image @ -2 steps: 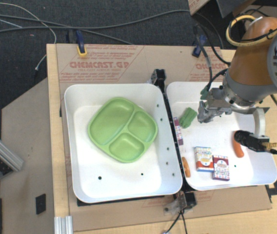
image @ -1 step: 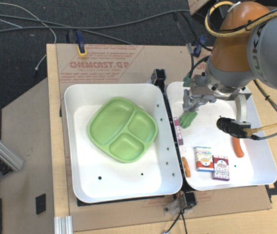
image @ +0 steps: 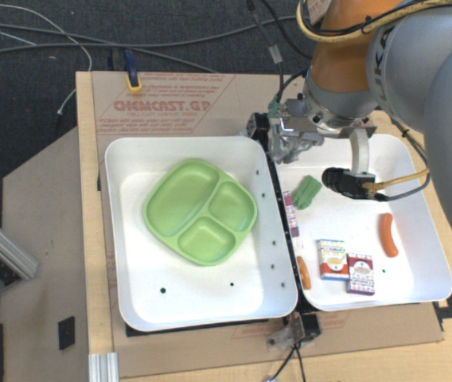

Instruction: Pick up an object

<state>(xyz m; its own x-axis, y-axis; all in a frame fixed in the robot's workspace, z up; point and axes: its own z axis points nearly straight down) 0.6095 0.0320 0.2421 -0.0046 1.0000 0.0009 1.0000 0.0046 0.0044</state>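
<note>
- The grey arm (image: pixel 417 62), with its orange band, is reaching in from the right and hanging over the far end of the right bin (image: pixel 429 273).
- The jaws (image: pixel 290 138) are sitting low by the wall where the two bins meet; whether they are spread or pressed together cannot be told, and nothing is visibly held.
- The left bin (image: pixel 130 293), on the far side of the jaws from the arm, is holding a green divided plate (image: pixel 200 211).
- A green block (image: pixel 305 191) is lying just nearer the camera than the jaws, the closest candidate to pick.
- Two small boxes (image: pixel 345 265) are lying well nearer the camera, beside a red sausage (image: pixel 388 235).
- A small orange stick (image: pixel 303 271) is resting against the dividing wall.
- Risk, as a judgement: the jaws may strike the bin wall or close on air, since the block is lying off to one side.
</note>
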